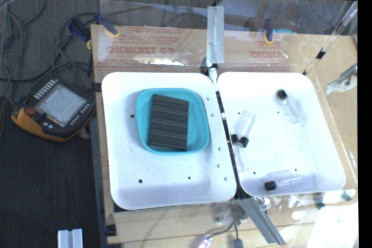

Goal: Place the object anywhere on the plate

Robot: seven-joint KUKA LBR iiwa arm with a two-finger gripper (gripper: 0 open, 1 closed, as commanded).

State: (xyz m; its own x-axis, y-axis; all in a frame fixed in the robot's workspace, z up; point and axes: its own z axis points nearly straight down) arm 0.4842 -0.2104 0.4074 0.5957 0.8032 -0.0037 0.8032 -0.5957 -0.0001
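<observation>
Underneath, pale bench (343,49) on dark woven carpet (46,194), with loose cables (23,3) and a grey, orange-edged pendant (55,107) lying at left. Across the bench's back edge, glossy clear sheeting (151,14). Side by side, two shallow white bins, smooth with rounded corners. Within the left bin (122,183), a teal squarish plate (200,125), bearing a dark ribbed rectangular slab (168,122) flat at its middle. Scattered over the right bin (325,174), three clear black-capped vials (244,128).
</observation>
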